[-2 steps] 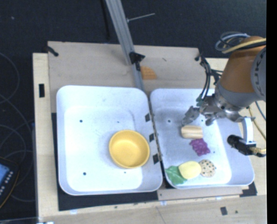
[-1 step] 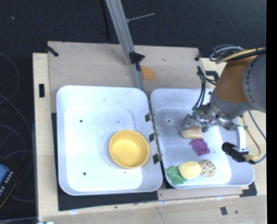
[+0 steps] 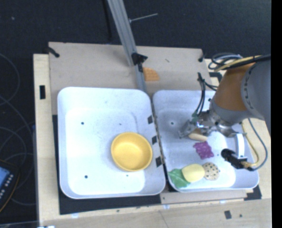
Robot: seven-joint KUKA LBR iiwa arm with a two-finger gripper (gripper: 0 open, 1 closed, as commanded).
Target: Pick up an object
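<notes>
— listing right bin [image 3: 171, 109]: gripper [image 3: 194, 131] low over a tan piece [image 3: 198, 136]; purple toy [image 3: 203, 149] just beside.
— jaws?
— cannot tell. left bin [image 3: 83, 108]: yellow bowl [image 3: 131, 151].

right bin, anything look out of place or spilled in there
Nothing looks spilled or damaged. The small things crowd the right bin near its front wall: a purple piece, a green piece, a yellow lump and a speckled ball, packed close. The gripper sits low over a tan object. The yellow bowl stands upright in the left bin.
</notes>
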